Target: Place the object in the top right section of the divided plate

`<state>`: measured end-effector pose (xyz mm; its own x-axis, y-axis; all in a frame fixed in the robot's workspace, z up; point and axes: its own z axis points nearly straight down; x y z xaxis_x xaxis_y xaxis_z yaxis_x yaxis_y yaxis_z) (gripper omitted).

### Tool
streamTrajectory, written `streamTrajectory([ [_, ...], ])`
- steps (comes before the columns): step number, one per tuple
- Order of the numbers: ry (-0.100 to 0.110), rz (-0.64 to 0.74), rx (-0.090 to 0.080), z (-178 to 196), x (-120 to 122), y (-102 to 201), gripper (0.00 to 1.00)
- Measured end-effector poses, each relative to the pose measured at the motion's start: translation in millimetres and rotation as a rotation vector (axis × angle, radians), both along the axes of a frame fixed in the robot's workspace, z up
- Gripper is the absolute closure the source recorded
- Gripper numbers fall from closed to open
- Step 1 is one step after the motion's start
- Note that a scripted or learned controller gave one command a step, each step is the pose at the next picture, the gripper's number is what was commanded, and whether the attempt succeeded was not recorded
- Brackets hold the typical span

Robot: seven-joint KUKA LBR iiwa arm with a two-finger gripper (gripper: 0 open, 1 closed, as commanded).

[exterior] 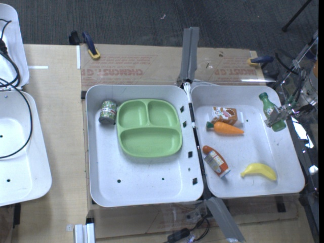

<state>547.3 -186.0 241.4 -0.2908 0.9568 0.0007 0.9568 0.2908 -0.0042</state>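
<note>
A green divided plate (149, 129) lies in the left bin (101, 181), with two small sections at the back and one wide section in front. Its top right section (163, 114) has nothing in it. My gripper (276, 118) is at the right bin's far right edge, right against a green bottle (268, 105) that stands tilted there. Whether the gripper has the bottle is hidden by the clutter of the wrist. Also in the right bin (283, 186) are a carrot (229, 129), a brown packet (225, 114), a red sauce bottle (215, 161) and a banana (259, 171).
A small green can (107, 112) sits in the left bin just left of the plate. A grey divider post (189, 54) rises between the bins at the back. Clamps (91, 45) sit on the bench's far edge. A white unit with black cable (15, 135) stands at the left.
</note>
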Motion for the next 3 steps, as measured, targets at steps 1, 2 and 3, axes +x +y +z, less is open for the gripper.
streamTrajectory([
  [1,0.002,0.010,0.001,-47.4,-16.1,53.2,1.00],
  [2,0.001,0.057,0.000,-28.0,18.4,111.6,1.00],
  [3,0.001,0.300,0.001,-52.5,38.2,152.4,1.00],
])
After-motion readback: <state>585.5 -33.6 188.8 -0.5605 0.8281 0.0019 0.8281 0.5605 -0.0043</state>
